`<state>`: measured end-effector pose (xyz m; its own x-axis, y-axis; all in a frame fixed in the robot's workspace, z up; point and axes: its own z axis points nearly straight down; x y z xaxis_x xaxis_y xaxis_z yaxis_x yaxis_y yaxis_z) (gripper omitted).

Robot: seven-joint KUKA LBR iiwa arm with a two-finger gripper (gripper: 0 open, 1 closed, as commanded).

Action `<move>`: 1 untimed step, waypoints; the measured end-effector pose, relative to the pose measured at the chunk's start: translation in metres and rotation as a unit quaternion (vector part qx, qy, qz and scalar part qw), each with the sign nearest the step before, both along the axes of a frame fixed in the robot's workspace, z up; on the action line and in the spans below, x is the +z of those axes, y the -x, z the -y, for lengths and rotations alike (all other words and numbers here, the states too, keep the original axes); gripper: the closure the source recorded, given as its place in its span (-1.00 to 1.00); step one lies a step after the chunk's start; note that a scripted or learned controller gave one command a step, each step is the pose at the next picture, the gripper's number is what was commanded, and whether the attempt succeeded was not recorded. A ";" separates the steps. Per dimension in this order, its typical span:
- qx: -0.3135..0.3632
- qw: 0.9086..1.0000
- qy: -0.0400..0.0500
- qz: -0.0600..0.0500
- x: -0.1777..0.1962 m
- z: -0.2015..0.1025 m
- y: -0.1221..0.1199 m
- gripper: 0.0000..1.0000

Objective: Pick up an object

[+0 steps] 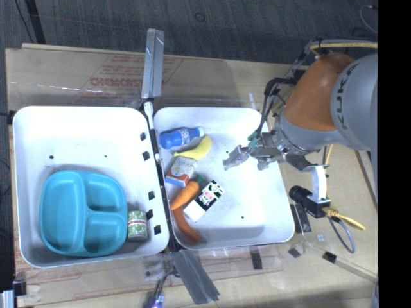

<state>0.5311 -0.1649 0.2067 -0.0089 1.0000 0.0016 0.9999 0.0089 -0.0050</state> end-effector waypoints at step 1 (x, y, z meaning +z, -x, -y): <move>0.041 0.999 0.001 0.003 -0.090 -0.033 0.000 -1.00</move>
<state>0.5311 -0.1320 0.1164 -0.0902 0.9959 -0.0014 0.9959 0.0902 0.0019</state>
